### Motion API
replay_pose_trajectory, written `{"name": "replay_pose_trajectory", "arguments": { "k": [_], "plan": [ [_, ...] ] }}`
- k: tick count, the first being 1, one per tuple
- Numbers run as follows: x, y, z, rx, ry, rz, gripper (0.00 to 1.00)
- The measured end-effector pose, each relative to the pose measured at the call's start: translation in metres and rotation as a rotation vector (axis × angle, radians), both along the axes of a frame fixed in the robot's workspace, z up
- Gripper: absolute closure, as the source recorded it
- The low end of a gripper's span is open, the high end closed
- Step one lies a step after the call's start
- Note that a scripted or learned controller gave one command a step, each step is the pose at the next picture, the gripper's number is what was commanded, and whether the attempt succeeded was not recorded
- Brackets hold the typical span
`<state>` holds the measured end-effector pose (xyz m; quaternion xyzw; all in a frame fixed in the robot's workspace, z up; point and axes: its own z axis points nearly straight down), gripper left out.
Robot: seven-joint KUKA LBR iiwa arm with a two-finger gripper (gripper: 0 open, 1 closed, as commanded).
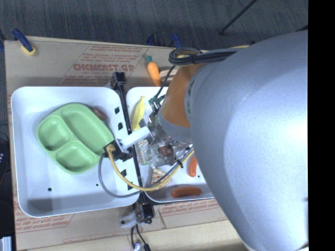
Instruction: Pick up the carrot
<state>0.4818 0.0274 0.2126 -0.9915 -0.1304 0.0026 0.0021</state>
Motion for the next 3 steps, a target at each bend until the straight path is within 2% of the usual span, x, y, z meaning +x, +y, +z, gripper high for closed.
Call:
{"name": "replay_pose_trajectory", "arguments": {
  "k": [1,2,3],
  "plan": [
    [0.017,0.079,0.015,-0.002,-0.002,-0.055,1.00],
    [0.053,0.112,0.177,-0.003,-0.004,0.138,1.00],
    [0.024,0.160,0.028,-0.001,0.003,0.237,1.00]
  ]
}}
